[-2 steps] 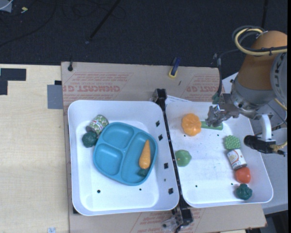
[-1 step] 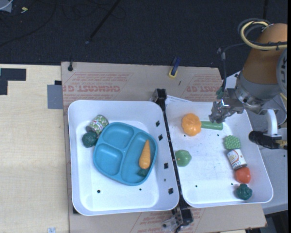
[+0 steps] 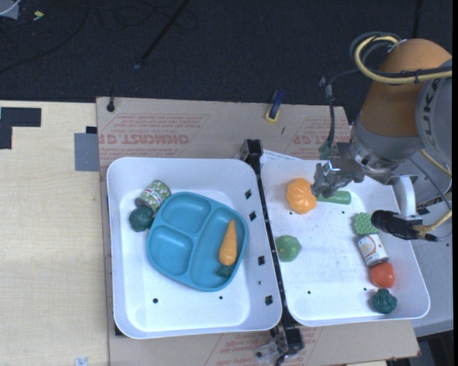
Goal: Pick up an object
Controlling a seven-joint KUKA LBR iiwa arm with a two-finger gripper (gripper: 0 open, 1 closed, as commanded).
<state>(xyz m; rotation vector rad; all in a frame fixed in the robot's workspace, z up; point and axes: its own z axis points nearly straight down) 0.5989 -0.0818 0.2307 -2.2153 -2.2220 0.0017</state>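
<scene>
My gripper [image 3: 327, 183] hangs low over the back of the right bin [image 3: 328, 311]. It sits just right of an orange pumpkin-like toy [image 3: 300, 195] and right above the left end of a flat pale green piece [image 3: 339, 198], partly covering it. Whether it touches either one is unclear. Further objects in this bin are a round light green toy [image 3: 288, 248], a bumpy green piece [image 3: 362, 223], a small labelled can [image 3: 372, 248], a red tomato [image 3: 382, 274] and a dark green broccoli [image 3: 383, 302].
The left bin [image 3: 137, 311] holds a blue divided plate [image 3: 175, 242] with an orange carrot [image 3: 228, 242] in its right section. A small can [image 3: 154, 194] and a dark green lump [image 3: 141, 219] lie beside the plate. A black divider [image 3: 263, 235] separates the bins.
</scene>
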